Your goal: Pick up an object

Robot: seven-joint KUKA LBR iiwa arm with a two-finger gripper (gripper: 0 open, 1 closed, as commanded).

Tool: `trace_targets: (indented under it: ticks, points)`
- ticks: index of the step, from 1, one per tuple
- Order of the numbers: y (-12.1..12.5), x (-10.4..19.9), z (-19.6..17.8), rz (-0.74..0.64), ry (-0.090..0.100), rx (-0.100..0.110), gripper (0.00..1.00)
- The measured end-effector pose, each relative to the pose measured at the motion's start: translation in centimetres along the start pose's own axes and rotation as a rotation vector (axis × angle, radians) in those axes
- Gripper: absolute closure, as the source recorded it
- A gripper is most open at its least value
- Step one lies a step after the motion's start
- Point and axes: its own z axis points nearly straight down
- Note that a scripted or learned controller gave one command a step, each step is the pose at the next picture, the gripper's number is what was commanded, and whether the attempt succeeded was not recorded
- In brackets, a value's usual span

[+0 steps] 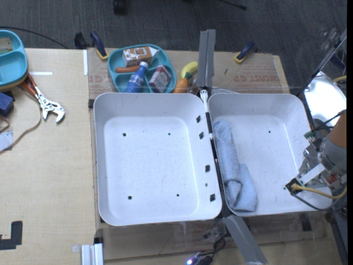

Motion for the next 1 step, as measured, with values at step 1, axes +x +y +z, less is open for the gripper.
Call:
trace_targets:
  ticks: [1]
  points:
    - [0.01, 0.0, 0.0, 0.007, 0.001, 0.0, 1.0]
